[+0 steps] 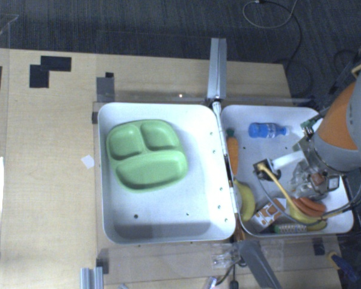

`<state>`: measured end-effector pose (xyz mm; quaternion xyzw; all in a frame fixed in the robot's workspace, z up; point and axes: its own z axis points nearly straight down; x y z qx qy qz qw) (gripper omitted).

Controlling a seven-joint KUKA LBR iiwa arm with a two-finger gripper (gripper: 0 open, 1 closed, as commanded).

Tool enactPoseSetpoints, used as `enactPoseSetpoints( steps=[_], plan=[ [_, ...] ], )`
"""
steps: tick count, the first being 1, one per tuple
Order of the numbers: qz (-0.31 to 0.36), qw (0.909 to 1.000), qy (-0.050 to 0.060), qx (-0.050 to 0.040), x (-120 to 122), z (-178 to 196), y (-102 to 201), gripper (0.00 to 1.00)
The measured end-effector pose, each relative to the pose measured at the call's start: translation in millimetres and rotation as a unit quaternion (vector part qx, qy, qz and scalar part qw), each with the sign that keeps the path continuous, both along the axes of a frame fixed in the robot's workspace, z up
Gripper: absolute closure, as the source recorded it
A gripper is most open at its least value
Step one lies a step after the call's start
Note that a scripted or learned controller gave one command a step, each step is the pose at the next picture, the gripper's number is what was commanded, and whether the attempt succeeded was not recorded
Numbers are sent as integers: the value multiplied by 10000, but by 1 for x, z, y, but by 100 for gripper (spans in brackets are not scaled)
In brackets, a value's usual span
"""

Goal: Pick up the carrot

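Carrot [232, 153] lies along the left wall of the right bin [289, 108], well apart from the gripper [311, 179]. Gripper sits low over clutter near a banana [301, 212]; its opening is too blurred to call. Risk: wall blocks one side, so the grasp slips or grabs the wrong item.

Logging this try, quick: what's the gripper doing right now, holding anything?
Gripper: low in the right bin, away from the carrot; open or closed cannot be told.
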<state>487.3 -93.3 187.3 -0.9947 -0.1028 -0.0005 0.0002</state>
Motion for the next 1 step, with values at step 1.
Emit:
enactPoseSetpoints(
  steps=[1],
  plan=[
    [90,10000,3,4,13,-4,70,100]
  ],
)
